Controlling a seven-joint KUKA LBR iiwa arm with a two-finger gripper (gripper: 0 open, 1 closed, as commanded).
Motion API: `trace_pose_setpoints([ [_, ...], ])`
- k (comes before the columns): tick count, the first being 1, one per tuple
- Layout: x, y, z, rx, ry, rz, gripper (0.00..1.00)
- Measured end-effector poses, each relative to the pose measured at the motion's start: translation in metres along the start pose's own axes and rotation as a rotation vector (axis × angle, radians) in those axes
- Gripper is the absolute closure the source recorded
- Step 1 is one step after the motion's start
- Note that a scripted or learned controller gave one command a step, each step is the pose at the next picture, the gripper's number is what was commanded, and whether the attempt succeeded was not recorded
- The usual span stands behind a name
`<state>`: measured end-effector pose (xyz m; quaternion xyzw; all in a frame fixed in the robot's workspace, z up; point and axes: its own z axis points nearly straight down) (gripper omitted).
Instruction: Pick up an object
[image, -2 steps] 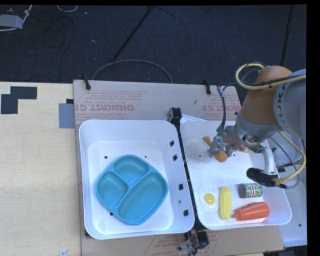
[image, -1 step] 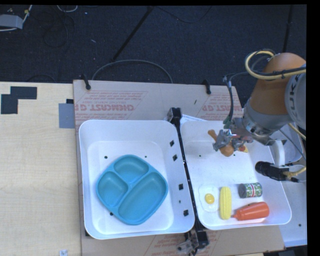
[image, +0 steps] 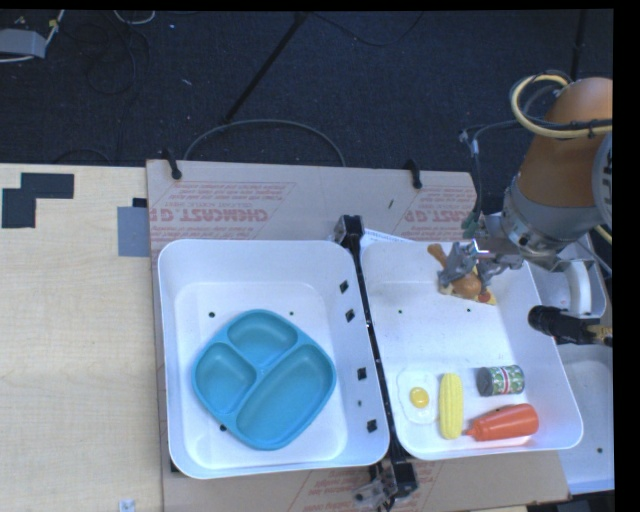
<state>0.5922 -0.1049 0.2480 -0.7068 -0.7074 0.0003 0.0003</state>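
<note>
My gripper (image: 462, 266) hangs low over the far part of the right bin (image: 560, 400), right at a small orange-brown toy (image: 468, 288) that lies against the bin floor. The toy pokes out just below and left of the gripper's metal tip. Near the front of the same bin lie a fried egg (image: 419, 397), a yellow corn cob (image: 451, 404), a small green-labelled can (image: 500, 380) and an orange carrot (image: 503, 423).
The left bin (image: 180, 270) holds a blue divided plate (image: 263, 377). A black divider with clips (image: 362, 340) runs between the bins. A black fitting (image: 562, 322) sits on the right bin's right rim. Cardboard lies under both bins.
</note>
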Motion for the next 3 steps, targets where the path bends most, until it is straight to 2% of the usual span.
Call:
trace_pose_setpoints([
  [2, 0.110, 0.007, -0.005, 0.004, 0.001, -0.004, 1.00],
  [3, 0.161, 0.013, 0.016, 0.008, 0.001, -0.004, 1.00],
])
